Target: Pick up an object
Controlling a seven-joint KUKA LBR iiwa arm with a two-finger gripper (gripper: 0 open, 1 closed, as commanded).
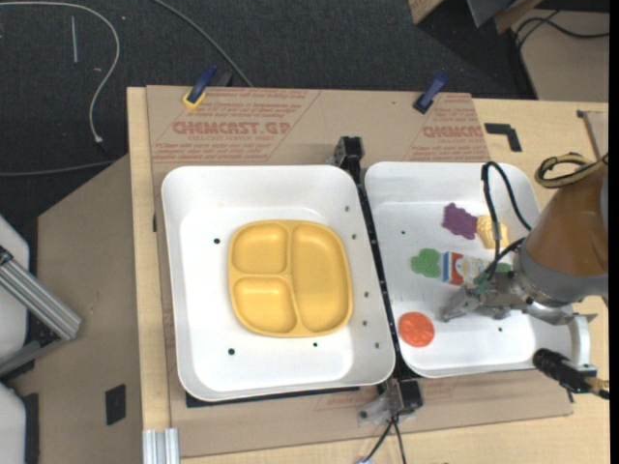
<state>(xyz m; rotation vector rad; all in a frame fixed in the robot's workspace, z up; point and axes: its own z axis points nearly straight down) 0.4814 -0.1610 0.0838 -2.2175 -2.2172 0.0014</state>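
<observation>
The jaws (462,304) sit low in the right bin (426,191); how far open they are cannot be told. The orange disc (417,329) lies nearest, at 8 o'clock; the green piece (426,262) at 11.

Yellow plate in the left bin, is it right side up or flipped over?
Right side up: the yellow plate shows its three hollow compartments facing the camera, lying flat in the left bin.

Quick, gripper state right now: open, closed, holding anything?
Gripper: cannot be told. It's low in the right bin, beside the orange disc.
</observation>
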